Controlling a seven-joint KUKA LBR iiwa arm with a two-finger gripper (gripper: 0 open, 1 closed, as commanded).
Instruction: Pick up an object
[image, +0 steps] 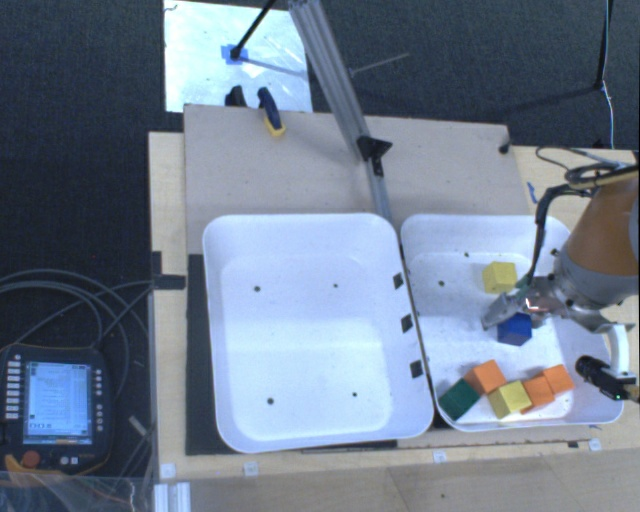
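Cam view: gripper (507, 314) is hovering in the right bin (430, 240), right at the blue cube (515, 329) w/ the yellow cube (499, 276) just beside, can't tell the claw's state tbh, and it's prob risking nudging the blue one away instead of grabbing it.

arm (600, 255) — orange band | grey wrist below | black cable looped — upper side

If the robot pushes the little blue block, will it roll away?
Probably not. The small blue cube has flat faces, so it would likely slide on the smooth white right bin rather than roll. It looks stiff and light. The hand is right beside it.
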